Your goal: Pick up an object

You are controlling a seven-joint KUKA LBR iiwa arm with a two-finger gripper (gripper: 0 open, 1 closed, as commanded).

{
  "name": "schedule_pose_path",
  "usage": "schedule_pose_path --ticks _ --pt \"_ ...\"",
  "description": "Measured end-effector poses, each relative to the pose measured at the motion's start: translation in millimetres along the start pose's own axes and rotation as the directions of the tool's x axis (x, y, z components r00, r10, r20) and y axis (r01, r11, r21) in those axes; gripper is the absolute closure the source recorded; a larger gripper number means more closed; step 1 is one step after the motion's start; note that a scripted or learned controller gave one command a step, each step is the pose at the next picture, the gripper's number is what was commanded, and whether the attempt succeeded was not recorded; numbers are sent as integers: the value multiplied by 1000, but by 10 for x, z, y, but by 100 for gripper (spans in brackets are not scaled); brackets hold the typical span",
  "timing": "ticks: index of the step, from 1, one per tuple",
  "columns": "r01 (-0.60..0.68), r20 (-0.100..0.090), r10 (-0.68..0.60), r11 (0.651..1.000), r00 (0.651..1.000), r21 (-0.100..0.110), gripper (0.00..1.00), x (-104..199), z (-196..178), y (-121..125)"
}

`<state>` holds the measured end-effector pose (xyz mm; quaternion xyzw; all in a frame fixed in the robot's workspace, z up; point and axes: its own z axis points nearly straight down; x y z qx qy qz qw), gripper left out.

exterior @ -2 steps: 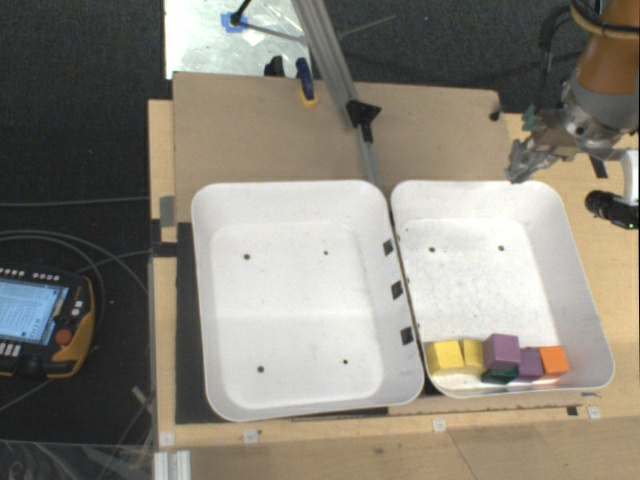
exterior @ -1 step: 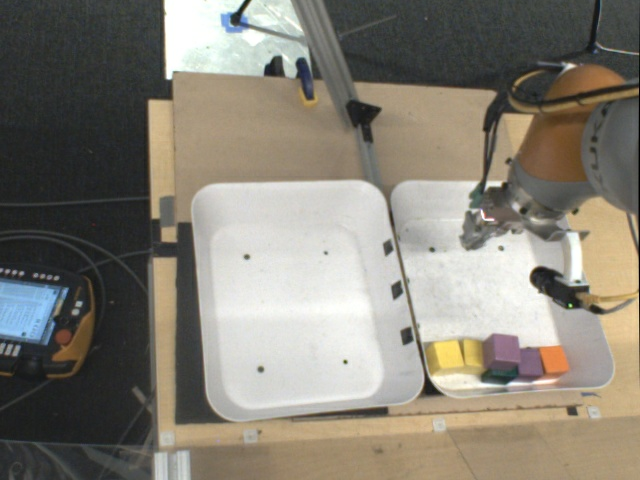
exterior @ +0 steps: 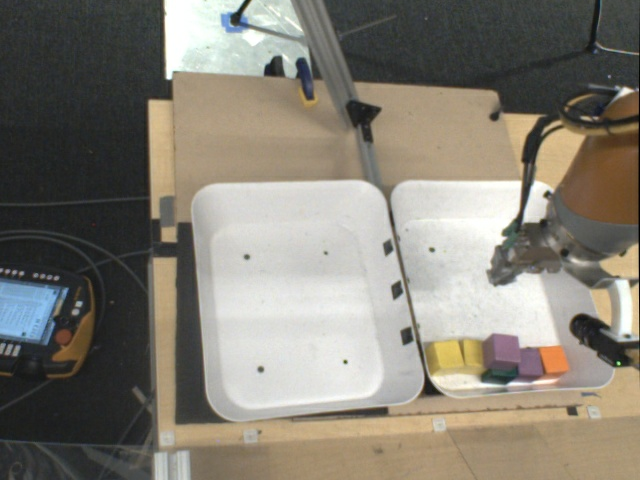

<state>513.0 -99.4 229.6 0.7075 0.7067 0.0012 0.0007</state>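
I see the gripper [exterior: 503, 271] hanging over the right bin [exterior: 450, 203], near its right side, with the grey arm [exterior: 590, 193] and its orange band coming in from the right. From this angle I cannot tell how the gripper is set, and I see nothing in it. The blocks sit below the gripper, toward the near rim of the same bin, in a tight row: two yellow blocks [exterior: 455, 355] lowest left of the gripper, then a purple block [exterior: 502, 349] almost straight below it, a dark green block [exterior: 498, 374] tucked under the purple one, and an orange block [exterior: 554, 360] below and right. The left bin [exterior: 300, 298] lies well to the gripper's left.
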Motion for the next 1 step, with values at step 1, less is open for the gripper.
schedule_pose_path --ticks 1 --pt "13 -3 -13 1000 1000 5 100 791 224 -287"
